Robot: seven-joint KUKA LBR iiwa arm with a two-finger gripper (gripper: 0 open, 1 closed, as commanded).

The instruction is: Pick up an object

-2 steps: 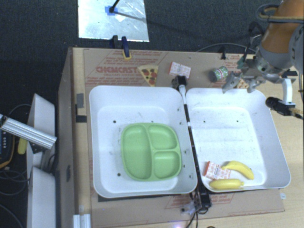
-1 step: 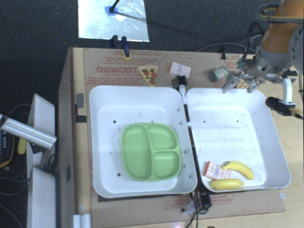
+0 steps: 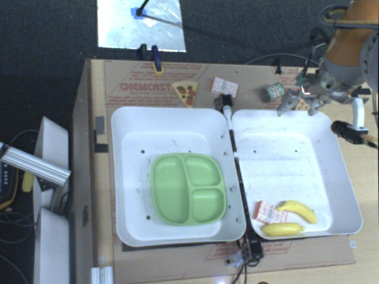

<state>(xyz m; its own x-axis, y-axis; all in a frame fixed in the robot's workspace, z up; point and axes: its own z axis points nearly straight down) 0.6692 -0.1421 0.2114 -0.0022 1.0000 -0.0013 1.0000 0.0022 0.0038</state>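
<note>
Camera view, bins: two shallow white bins, smooth, with round corners. Left bin [image 3: 127,141] and right bin [image 3: 331,176] touching side by side.
Left bin holds: a green plate [image 3: 188,188], soft square shape, three dips in it, lying flat.
Right bin holds: two yellow bananas near the front edge. Top banana [image 3: 298,210] curved like a smile turned over. Lower banana [image 3: 282,229] straighter, lying just beside the first. A small white and red packet [image 3: 267,212] flat, touching the lower banana.
Arm: grey with an orange band [image 3: 349,40], shiny and round, up at the top right.
Gripper [image 3: 302,104]: above the far edge of the right bin, two grey fingers spread apart, nothing between them. Well apart from the bananas.
Bench: brown cardboard with red print. A pizza slice picture [image 3: 185,92], a small card [image 3: 224,87] and a little green can [image 3: 273,91] behind the bins.
</note>
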